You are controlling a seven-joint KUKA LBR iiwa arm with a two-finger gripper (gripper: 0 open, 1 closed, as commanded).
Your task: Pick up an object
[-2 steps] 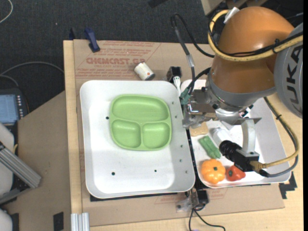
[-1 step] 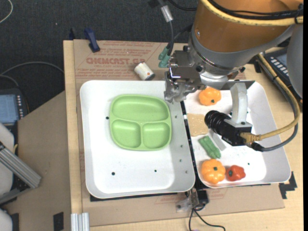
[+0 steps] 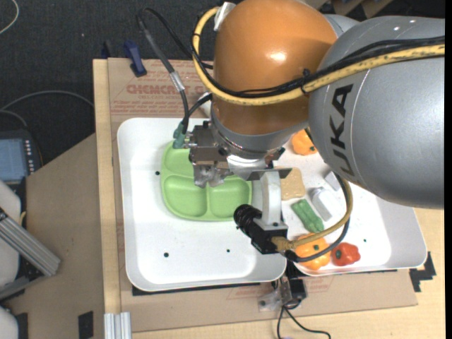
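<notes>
looming closest to the lens is the arm's orange band (image 3: 272, 48), with the grey kuka link (image 3: 381, 119) filling the right side. below it i see the gripper (image 3: 207, 171) hanging over the green divided plate (image 3: 194, 193), which lies in the left bin (image 3: 141, 210); whether it touches the plate i cannot tell, and whether it is spread or pressed together i cannot tell either. in the right bin (image 3: 402, 253) i make out a green block (image 3: 308, 215), a tan square piece (image 3: 292, 184), a small grey piece (image 3: 321, 205), an orange fruit (image 3: 302, 143), an orange pepper (image 3: 312, 253) and a red pepper (image 3: 346, 254) near the front rim.
</notes>
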